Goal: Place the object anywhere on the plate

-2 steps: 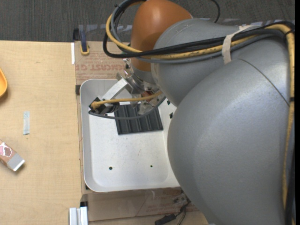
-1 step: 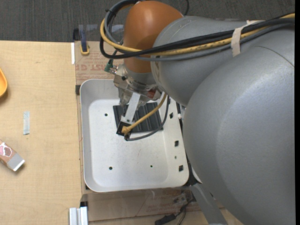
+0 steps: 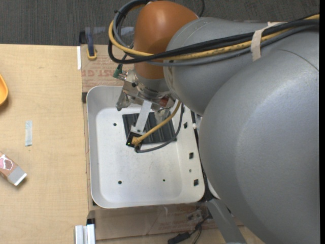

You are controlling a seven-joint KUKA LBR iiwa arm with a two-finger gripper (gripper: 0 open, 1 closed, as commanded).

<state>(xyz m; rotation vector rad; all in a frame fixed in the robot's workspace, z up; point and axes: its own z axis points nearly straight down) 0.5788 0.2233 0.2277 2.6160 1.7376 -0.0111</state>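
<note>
My gripper point(image 3: 143, 101) hangs low over the far part of a white bin point(image 3: 104, 189), largely hidden under the orange band and the grey wrist. Right beneath it a black ribbed rectangular thing point(image 3: 161, 131) lies flat on the bin floor, partly covered by the wrist. A small red spot point(image 3: 163, 101) shows close to the wrist, and I cannot tell what it is. An orange rounded edge point(image 3: 2, 91), possibly a plate or bowl, peeks in at the far left of the wooden bench.
On the wooden surface point(image 3: 45, 85) left of the bin lie a small grey strip point(image 3: 28, 133) and a pink and white packet point(image 3: 11, 170). The bulky grey arm point(image 3: 264, 126) covers the whole right side. Cardboard point(image 3: 99, 65) lies beyond the bin.
</note>
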